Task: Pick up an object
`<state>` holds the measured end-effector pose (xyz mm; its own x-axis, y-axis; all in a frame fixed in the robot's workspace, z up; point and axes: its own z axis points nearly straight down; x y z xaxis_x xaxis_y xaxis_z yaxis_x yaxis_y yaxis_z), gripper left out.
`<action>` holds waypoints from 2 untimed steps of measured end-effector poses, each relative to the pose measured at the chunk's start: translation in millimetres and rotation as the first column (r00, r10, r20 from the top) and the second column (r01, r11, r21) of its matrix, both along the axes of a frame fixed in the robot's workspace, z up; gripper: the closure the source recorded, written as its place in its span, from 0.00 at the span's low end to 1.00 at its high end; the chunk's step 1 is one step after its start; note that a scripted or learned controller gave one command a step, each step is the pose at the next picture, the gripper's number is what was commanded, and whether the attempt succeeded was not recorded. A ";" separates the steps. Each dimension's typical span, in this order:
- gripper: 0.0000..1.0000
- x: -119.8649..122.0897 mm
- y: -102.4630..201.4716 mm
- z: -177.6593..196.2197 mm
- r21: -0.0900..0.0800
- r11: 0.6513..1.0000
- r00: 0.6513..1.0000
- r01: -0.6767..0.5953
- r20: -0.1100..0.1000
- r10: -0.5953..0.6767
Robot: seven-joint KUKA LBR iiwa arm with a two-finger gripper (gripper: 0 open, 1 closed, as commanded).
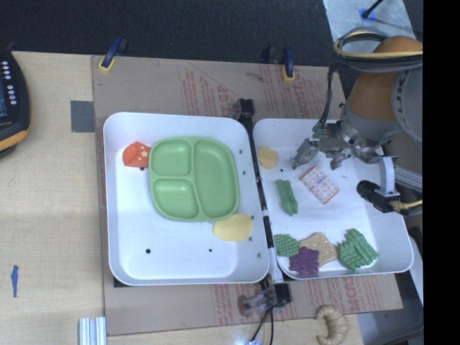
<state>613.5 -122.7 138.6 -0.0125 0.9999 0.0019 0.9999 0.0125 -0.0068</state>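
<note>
arm cut off right, red object perhaps partly hidden

Two white bins sit side by side on the bench. The left bin holds a green divided plate, a red piece touching the plate at its nine o'clock, and a pale yellow piece at its five o'clock. In the right bin, the gripper hangs over the twelve o'clock part, fingers spread apart, just beside a red-patterned card. A green pickle-like piece lies at the card's nine o'clock.
</note>
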 end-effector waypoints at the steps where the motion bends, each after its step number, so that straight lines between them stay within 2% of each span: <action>1: 0.00 -24.5 23.2 -38.5 -0.006 1.000 1.000 0.004 0.007 -0.004; 2: 0.00 47.8 13.1 -41.4 -0.005 1.000 1.000 0.006 0.014 -0.006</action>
